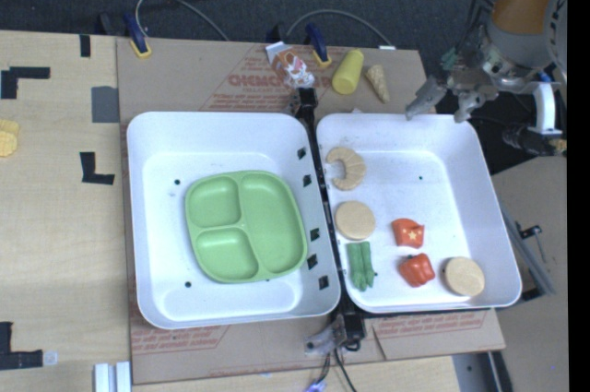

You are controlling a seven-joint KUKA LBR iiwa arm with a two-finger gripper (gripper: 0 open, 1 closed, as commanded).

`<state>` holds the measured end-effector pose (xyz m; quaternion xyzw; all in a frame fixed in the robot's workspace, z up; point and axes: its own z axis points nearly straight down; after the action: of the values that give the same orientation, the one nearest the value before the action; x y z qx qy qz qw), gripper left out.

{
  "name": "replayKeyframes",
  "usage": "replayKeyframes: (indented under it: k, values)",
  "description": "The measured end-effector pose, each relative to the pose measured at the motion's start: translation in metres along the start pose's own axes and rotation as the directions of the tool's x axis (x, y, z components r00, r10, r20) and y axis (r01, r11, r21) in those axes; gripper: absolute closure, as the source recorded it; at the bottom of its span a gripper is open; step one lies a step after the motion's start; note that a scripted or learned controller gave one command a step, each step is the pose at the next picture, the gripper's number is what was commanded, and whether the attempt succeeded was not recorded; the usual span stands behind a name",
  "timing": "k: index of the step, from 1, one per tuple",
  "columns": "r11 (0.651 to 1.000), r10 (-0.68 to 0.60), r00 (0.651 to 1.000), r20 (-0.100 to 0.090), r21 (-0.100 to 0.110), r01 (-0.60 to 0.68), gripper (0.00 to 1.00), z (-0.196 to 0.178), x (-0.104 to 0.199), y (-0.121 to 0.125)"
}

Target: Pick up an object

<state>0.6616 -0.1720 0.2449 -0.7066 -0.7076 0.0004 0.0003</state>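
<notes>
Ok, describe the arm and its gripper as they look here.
The arm is a rounded KUKA iiwa in light grey, with a broad orange band above the wrist. The wrist carries darker metal hardware with a small greenish part and thin dark cables. The gripper ends in two slim grey fingers.

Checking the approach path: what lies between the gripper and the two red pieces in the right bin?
In the camera view, bare white bin floor separates the gripper from the red pieces.
</notes>
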Motion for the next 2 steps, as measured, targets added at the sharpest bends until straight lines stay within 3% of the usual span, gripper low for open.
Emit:
replayKeyframes:
  k: [1,2]
  values:
    - [1.000,0.000,1.000,-0.001,0.003,0.000,0.00,0.107,0.033,-0.064]
    - [1.000,0.001,1.000,0.001,-0.012,-0.001,0.00,0.155,0.036,-0.134]
